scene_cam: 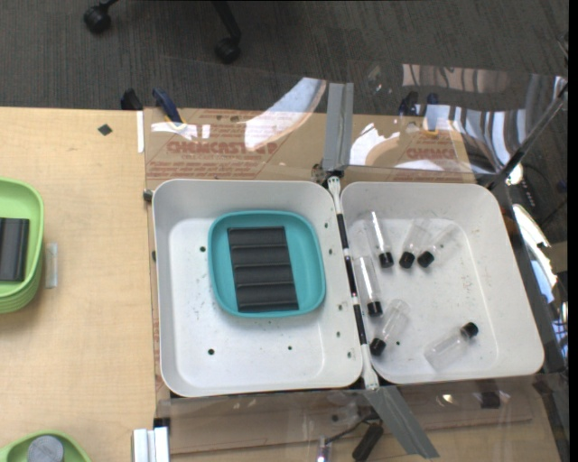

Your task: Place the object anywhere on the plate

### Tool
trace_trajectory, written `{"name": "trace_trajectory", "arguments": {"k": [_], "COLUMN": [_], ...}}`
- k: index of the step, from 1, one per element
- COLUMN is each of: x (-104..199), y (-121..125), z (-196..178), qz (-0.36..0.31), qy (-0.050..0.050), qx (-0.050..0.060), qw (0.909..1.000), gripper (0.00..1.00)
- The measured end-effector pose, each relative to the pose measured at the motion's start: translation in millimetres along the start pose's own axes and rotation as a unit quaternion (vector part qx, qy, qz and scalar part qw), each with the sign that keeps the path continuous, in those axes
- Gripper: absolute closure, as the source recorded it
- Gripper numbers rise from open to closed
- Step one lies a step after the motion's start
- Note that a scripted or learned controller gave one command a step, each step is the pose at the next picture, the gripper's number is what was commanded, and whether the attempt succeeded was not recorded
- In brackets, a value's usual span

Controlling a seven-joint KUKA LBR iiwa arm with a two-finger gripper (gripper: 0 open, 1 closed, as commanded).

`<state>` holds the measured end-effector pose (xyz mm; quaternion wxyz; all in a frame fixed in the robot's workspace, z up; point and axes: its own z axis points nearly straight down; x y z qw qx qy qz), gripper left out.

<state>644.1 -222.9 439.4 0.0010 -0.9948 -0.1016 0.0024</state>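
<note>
Currently my pincer's state: cannot tell. Teal plate [267, 263] with dark ribbed insert at centre of left bin [181, 298]. Six clear black-capped vials [380, 242] scattered across right bin [506, 271], nearest plate at its 3 o'clock.

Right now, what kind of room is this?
Probably a robot lab or workshop. Two white bins sit on a wooden bench, one with clear vials, and office chair wheels stand on carpet behind.

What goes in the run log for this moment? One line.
plate: teal, left bin | vials: six, right bin, none on plate | task: not done
</note>
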Motion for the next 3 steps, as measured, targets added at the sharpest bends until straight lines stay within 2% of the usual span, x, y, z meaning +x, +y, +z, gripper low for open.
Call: {"name": "trace_trajectory", "arguments": {"k": [1, 3], "x": [9.9, 7.5], "y": [0.8, 1.4], "z": [0.2, 0.4], "qz": [-0.001, 0.002], "qy": [0.000, 0.000], "qx": [0.000, 0.000], "qw": [1.0000, 1.0000], "gripper": [0.00, 0.00]}}
